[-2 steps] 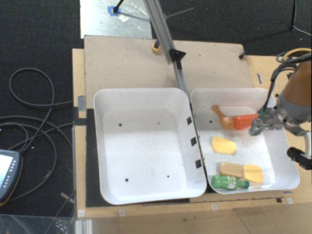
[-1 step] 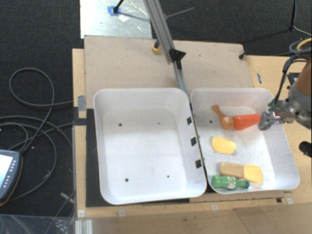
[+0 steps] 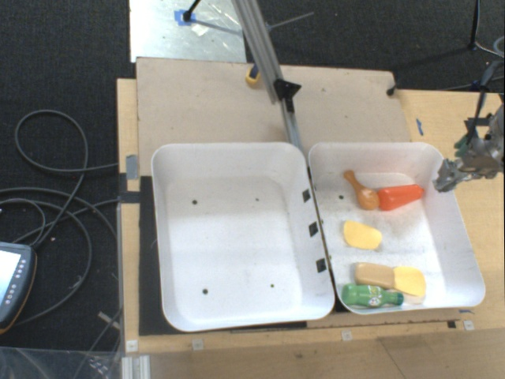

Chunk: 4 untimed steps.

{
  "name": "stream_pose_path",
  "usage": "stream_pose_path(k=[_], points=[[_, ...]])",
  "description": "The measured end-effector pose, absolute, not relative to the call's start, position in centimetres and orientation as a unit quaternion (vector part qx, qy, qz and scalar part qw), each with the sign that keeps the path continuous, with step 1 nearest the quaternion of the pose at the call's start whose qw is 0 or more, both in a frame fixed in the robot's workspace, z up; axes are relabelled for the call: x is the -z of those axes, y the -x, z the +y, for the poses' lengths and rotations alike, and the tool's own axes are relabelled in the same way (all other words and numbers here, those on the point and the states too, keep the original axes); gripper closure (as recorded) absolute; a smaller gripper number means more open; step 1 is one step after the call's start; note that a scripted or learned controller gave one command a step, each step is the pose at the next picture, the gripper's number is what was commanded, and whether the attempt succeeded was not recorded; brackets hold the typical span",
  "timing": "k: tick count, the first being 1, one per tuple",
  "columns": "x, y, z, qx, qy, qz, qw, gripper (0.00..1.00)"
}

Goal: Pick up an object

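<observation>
I'm sweeping across from the left: the left bin (image 3: pixel 229 235) is plain white with a few dark specks on its floor. Moving to the right bin (image 3: pixel 454 235), I've got the objects gathered there. Along its near wall lies a green bottle (image 3: pixel 371 295) on its side, touching a tan block (image 3: pixel 374 275) just behind it, with a yellow wedge (image 3: pixel 410 282) against the block's right end. Farther back sits a pale yellow piece (image 3: pixel 362 235) on its own. Behind that, a brown wooden spoon-like piece (image 3: pixel 361 190) rests beside an orange carrot (image 3: pixel 401 197), a tapered shape pointing right. The gripper (image 3: pixel 447 180) hangs at the bin's right rim, nothing between its fingers.
</observation>
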<state>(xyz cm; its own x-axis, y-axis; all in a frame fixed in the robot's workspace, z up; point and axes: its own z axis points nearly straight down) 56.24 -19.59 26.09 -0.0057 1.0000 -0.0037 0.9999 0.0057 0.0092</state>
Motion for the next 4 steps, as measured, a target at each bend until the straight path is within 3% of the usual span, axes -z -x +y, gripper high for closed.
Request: stream_pose_path(k=[1,4], points=[[-29.7,-56.4,-19.6,-0.0015,-0.705,0.709,0.003,1.0],[-28.8,-56.3,-4.9,-0.0013,-0.703,0.711,0.0,1.0]])
